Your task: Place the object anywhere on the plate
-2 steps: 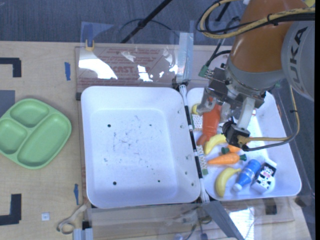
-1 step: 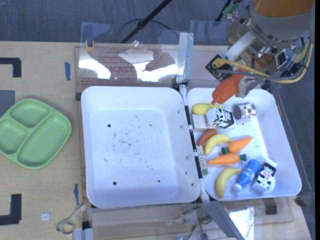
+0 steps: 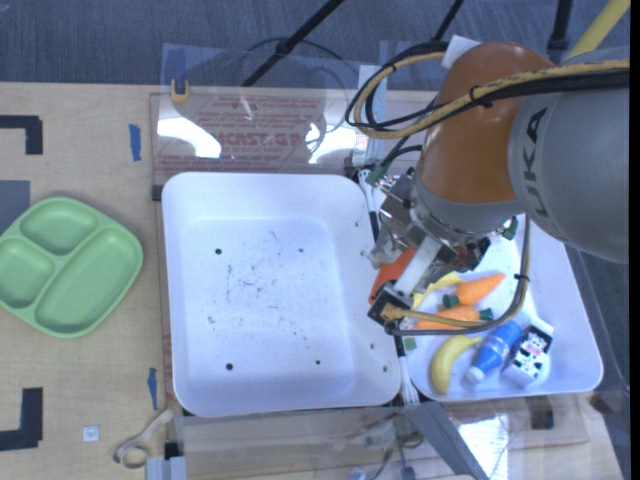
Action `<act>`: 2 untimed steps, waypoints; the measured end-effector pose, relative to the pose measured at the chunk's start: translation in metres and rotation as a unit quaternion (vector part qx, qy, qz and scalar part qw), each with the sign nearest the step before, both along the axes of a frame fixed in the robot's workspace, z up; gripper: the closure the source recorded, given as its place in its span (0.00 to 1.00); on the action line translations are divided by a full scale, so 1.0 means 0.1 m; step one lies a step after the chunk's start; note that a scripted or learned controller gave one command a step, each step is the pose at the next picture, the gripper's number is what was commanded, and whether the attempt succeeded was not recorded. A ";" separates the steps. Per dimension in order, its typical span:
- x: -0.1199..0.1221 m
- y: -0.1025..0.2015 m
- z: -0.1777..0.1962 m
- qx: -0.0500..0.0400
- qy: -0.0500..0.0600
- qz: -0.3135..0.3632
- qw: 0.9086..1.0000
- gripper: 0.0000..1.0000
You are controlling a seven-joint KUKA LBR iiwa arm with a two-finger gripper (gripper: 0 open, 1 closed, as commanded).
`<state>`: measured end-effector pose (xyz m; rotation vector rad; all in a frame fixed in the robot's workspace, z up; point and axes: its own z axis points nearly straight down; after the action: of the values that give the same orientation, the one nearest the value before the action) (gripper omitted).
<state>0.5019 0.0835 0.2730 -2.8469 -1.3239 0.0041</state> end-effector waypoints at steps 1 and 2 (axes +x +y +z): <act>-0.06 -0.20 -0.62 0.000 0.001 -0.242 0.970 1.00; 0.56 0.16 -0.44 0.000 -0.001 -0.293 0.956 1.00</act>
<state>0.5576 0.0999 0.2290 -3.1107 -0.4318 -0.0010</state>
